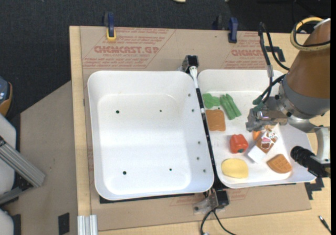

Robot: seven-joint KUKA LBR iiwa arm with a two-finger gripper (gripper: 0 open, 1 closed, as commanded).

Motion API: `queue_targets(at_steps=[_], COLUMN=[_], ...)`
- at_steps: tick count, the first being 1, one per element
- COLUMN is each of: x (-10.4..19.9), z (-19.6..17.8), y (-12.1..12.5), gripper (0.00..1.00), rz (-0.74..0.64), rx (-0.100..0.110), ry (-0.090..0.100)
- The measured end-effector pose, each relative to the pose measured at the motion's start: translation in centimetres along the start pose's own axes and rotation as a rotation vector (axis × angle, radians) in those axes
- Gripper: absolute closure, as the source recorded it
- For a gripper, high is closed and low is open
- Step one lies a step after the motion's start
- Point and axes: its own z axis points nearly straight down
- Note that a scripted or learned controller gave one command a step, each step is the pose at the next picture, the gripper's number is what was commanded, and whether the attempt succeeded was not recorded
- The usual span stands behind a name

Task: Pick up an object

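The right bin point(239, 79) holds several small toy foods. Two green pieces point(222, 102) lie near its back left, with a tan brown block point(215, 120) just in front of them. A red pepper-like piece point(238, 143) sits mid-bin, a yellow lump point(234, 167) near the front, and an orange-brown waffle-like piece point(279, 163) at the front right. My gripper point(264, 125) hangs low over the bin's right half, right above a small brown, white and orange item point(266, 141). The arm's body hides how the fingers stand.
The left bin point(144, 131) lies beside the right one, parted by a black-edged seam. Blue clamps point(109, 21) hold the cardboard base at the back. A black cable runs down to the wrist, and a black fitting point(307, 159) sticks out at the front right.
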Motion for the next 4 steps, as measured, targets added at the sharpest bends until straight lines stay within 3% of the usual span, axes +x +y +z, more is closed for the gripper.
queue_targets(at_steps=[1,2,3,4], x=[3.2,4.9,4.8,4.8], z=[5.5,3.8,3.8,2.8], y=[-0.3,-0.1,-0.1,-0.1], gripper=[1.0,1.0,0.0,1.0], rz=[-0.004,-0.004,-0.002,-0.002], rx=[0.016,0.005,0.007,0.004], ry=[0.005,0.002,0.002,0.001])
